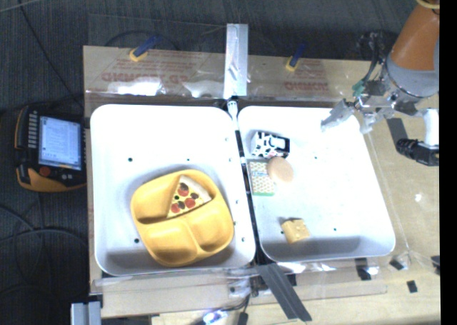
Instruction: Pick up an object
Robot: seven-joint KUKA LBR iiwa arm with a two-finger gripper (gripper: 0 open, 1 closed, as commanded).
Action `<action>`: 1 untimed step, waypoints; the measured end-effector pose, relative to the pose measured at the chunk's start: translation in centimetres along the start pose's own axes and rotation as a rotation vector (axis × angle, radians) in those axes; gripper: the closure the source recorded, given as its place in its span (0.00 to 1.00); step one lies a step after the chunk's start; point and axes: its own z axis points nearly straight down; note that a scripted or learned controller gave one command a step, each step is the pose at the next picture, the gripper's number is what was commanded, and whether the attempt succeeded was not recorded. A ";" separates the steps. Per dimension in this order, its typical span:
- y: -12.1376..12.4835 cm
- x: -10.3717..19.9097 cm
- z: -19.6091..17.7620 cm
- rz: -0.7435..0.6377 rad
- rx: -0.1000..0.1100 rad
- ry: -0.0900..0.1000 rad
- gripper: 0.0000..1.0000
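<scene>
A: Dark carpet all round, wooden table [400, 173] in the middle with two white bins. Target?

B: Any object counts. Right bin [357, 195] has four: a pale egg-shaped thing [280, 171] near its left wall, touching a green-checked packet [261, 178] on its left; a black-and-white patterned piece [270, 144] just above them; a small tan block [295, 230] lower down, on its own.

A: Left bin [114, 173]?

B: Yellow divided tray [183, 216] with a pizza-slice toy [189, 196] in one compartment. Well away from the arm.

A: Hand?

B: Hand [351, 113] is at the right bin's upper right corner, over the rim. Can't tell open or closed, too small and blurred. Nothing seen in it.

A: Key relation?

B: Everything in the right bin lies to the hand's left and toward the near edge in the view. My guess: the egg cluster is nearest, but crowded; the tan block is farther but free-standing, long axis roughly left-right. Next move needs a traverse left and down.
</scene>
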 end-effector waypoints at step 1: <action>4.5 5.2 13.3 0.057 -0.002 -0.005 0.00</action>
